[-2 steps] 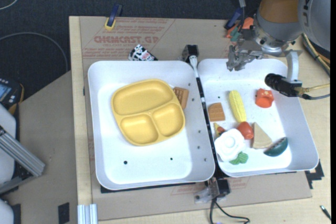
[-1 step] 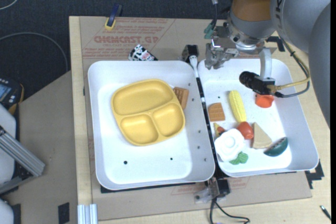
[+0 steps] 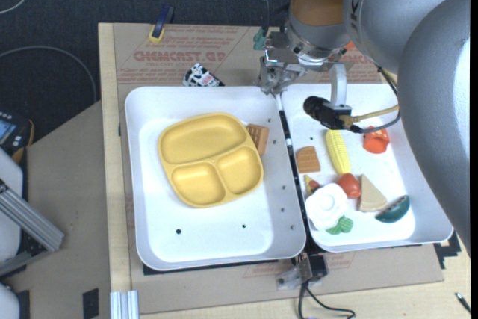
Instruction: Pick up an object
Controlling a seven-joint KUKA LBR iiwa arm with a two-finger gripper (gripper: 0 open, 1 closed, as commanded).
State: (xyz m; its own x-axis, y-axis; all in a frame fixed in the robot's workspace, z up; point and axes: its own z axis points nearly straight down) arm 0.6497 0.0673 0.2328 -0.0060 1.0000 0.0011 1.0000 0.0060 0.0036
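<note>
The gripper (image 3: 275, 82) hangs over the rim (image 3: 291, 160) between the bins; I cannot tell if it is open. The corn (image 3: 337, 149) lies in the right bin (image 3: 418, 190). Dropping here could hit the rim.

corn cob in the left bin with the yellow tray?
No, the corn cob lies in the right bin, while the yellow tray sits in the left bin.

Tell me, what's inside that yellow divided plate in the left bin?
Nothing can be seen in the yellow divided plate: all three compartments look bare. A small brown waffle-like piece sits against its right edge, partly tucked behind the rim. What lies beneath the plate is covered.
</note>
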